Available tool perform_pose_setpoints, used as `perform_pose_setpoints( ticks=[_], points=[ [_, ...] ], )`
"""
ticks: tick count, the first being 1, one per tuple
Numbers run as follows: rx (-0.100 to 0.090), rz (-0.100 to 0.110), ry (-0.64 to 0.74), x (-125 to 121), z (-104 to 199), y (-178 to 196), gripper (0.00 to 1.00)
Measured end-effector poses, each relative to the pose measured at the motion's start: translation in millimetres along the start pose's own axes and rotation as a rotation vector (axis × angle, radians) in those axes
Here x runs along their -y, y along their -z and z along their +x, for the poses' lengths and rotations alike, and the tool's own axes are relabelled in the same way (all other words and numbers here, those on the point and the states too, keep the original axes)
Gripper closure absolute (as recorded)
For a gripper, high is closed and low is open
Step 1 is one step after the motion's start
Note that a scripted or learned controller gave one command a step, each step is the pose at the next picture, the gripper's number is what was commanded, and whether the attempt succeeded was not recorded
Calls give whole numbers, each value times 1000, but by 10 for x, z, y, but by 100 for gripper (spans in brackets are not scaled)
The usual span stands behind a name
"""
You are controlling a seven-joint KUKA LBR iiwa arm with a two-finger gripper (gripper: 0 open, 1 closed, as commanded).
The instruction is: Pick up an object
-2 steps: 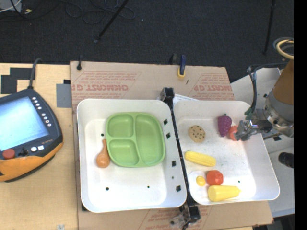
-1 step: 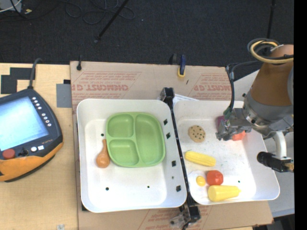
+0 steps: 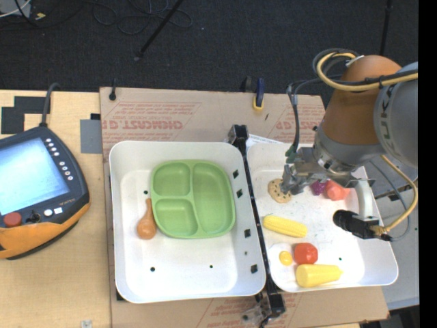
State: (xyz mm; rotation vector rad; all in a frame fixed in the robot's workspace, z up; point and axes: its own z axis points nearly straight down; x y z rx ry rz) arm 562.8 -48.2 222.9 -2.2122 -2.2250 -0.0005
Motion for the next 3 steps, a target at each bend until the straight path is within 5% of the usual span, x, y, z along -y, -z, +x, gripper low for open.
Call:
perform_pose_setpoints(
  ticks=[1,3],
  points=[
    [1,-1,-1,-196,477,135,100],
    [3,-1,-6,-257,503,76,100]
  ],
)
